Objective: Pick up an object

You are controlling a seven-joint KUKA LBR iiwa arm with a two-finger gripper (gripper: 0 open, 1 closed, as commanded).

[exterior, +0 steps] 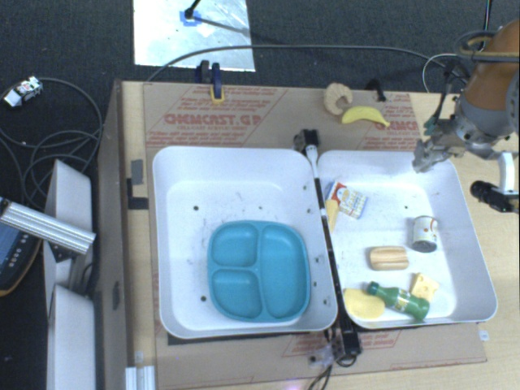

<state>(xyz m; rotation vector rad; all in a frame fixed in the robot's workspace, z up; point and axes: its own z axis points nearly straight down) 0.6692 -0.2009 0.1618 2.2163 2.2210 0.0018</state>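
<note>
The right bin point(455, 218) holds several items: a small printed carton point(347, 201), a metal can point(423, 234), a tan bread roll point(387, 257), a green bottle point(398, 299) lying on its side, a pale yellow piece point(361, 304) and a cheese wedge point(423, 286). My gripper point(426, 155) hangs over the bin's far right corner, above and behind the can, touching none of the items. The grey arm with its orange band point(491, 84) reaches in from the right.
In the left bin point(187, 185) lies a blue divided plate point(258, 269). Behind the bins, a banana point(364, 116) and a beige ring point(338, 97) rest on the cardboard. A clamp point(213, 78) stands at the back edge, and another point(309, 142) sits between the bins.
</note>
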